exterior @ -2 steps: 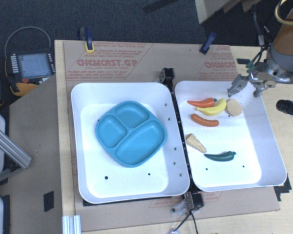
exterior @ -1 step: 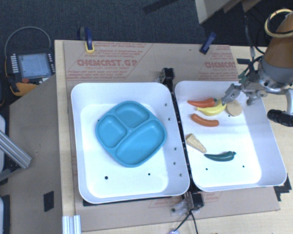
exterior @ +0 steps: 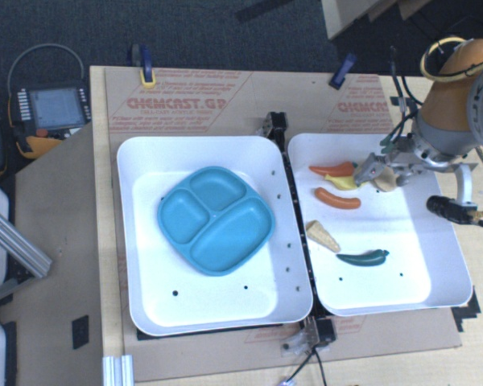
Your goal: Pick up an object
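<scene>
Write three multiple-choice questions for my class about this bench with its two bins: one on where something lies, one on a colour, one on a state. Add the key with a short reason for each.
1. Where does the divided plate lie?
A. In the left bin
B. In the right bin
C. On the bare bench

2. What colour is the pepper nearest the right bin's front edge?
A. Yellow
B. Dark green
C. White

3. How does the plate sit?
A. On its edge
B. Upside down
C. Flat, compartments up

Key: 1 A, the plate rests inside the left bin. 2 B, the pepper is dark green. 3 C, its three compartments face the camera.
</scene>
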Controlling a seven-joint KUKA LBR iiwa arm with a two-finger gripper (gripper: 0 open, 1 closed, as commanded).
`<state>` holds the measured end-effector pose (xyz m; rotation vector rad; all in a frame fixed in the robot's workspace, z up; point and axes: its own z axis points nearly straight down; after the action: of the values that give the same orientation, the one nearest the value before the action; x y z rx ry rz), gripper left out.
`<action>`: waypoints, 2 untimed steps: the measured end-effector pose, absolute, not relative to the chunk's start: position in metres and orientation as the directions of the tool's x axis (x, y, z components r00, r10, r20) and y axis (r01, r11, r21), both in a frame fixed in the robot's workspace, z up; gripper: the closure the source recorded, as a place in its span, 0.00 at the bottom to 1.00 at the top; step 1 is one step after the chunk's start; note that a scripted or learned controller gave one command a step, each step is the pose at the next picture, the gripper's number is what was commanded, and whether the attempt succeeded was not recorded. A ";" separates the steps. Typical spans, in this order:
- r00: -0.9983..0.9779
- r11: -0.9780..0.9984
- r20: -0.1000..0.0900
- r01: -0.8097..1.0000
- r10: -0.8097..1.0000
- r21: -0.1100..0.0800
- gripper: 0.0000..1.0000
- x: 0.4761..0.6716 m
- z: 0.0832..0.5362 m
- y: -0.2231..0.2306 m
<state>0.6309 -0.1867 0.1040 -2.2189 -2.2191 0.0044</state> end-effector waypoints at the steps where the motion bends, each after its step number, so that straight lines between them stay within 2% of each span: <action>1: -0.001 0.001 -0.002 1.000 1.000 0.003 1.00 0.633 0.118 -0.187; 2: -0.001 0.001 -0.003 1.000 1.000 0.008 1.00 0.635 0.181 -0.183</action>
<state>0.6346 -0.1828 0.1815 -2.2252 -2.2284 -0.0058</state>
